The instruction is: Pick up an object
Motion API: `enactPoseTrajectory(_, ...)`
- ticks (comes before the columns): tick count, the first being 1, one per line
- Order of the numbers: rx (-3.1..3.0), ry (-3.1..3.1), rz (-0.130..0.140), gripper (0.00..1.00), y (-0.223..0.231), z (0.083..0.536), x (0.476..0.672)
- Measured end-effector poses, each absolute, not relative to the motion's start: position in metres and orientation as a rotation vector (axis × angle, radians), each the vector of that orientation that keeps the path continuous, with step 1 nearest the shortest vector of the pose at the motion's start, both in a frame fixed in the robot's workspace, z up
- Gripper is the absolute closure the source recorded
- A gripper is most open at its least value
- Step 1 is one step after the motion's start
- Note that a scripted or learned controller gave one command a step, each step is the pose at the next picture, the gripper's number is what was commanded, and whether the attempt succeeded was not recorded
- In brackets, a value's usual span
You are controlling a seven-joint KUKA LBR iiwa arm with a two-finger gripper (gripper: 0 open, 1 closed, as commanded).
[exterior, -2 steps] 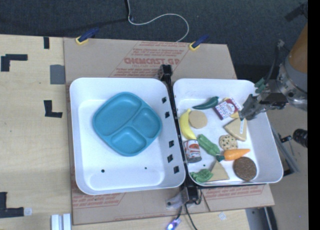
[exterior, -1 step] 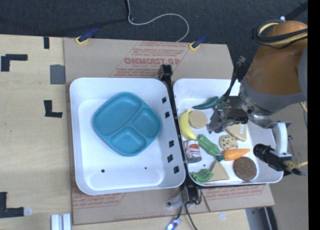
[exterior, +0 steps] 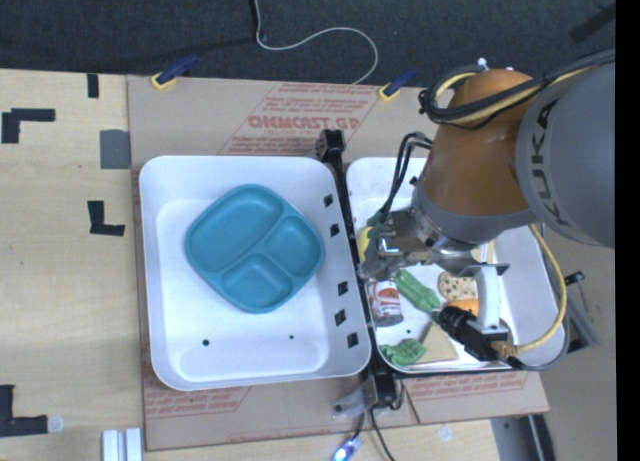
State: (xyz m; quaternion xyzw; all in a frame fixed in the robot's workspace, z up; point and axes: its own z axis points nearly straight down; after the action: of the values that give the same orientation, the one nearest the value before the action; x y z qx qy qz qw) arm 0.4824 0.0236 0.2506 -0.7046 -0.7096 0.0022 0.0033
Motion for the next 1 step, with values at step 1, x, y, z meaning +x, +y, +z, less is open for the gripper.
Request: enactPoseTrajectory(1, -2.225, -2.225, -0.007, 1.00, 0.0013, 0.3342, 0.4844)
